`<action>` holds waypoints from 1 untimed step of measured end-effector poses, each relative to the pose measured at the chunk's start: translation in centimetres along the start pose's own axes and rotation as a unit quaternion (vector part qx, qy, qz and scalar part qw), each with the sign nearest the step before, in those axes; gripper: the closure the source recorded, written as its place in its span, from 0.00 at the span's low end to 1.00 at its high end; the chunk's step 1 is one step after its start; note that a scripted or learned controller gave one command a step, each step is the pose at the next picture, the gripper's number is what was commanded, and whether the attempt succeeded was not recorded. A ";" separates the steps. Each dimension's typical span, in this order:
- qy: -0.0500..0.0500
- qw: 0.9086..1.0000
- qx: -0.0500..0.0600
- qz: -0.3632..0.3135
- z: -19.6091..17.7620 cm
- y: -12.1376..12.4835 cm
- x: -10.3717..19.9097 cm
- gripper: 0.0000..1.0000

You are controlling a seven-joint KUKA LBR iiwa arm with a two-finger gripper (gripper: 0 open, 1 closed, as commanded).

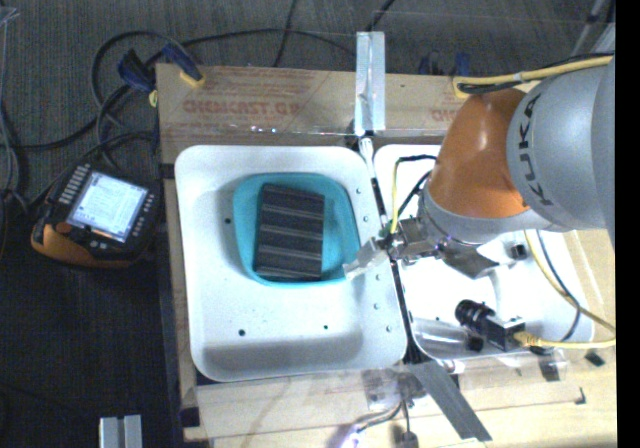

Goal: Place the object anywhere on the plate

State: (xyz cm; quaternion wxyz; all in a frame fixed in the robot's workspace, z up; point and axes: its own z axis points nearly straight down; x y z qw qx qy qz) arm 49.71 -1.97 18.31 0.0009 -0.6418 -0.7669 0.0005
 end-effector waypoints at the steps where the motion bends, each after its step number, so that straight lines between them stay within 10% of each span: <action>1: -0.002 0.989 -0.001 -0.150 -2.9 4.1 -8.0 0.00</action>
